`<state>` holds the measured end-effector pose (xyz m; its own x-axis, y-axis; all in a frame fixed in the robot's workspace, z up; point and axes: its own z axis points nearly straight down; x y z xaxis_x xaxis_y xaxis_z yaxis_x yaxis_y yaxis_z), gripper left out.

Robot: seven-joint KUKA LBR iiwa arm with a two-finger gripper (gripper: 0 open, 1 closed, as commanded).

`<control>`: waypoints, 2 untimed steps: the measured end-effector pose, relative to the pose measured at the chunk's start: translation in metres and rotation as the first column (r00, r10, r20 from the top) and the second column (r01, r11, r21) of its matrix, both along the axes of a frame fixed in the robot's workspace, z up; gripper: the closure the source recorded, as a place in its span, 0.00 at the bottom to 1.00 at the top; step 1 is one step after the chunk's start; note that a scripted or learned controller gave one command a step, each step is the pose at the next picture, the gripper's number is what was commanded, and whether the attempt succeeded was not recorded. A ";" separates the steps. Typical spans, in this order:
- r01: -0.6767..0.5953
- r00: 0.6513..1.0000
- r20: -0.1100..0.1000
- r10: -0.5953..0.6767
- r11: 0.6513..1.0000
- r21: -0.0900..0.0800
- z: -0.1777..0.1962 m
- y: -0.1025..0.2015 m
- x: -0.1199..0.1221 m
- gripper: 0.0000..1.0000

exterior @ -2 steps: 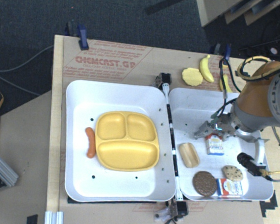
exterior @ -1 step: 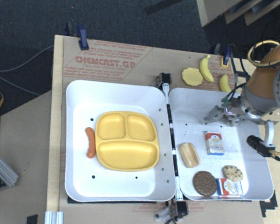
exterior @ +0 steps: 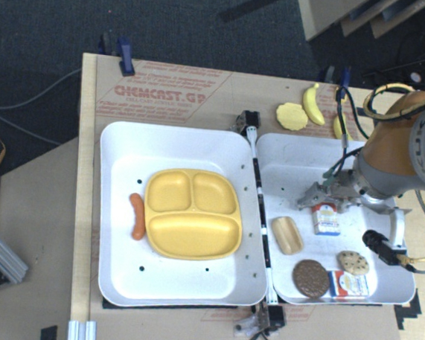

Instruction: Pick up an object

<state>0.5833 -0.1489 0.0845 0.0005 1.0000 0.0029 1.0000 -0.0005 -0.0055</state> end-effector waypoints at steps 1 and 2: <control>0.000 1.000 0.006 0.001 1.000 -0.002 0.010 -0.001 0.003 1.00; -0.013 1.000 0.018 0.013 1.000 0.000 0.107 0.112 0.031 1.00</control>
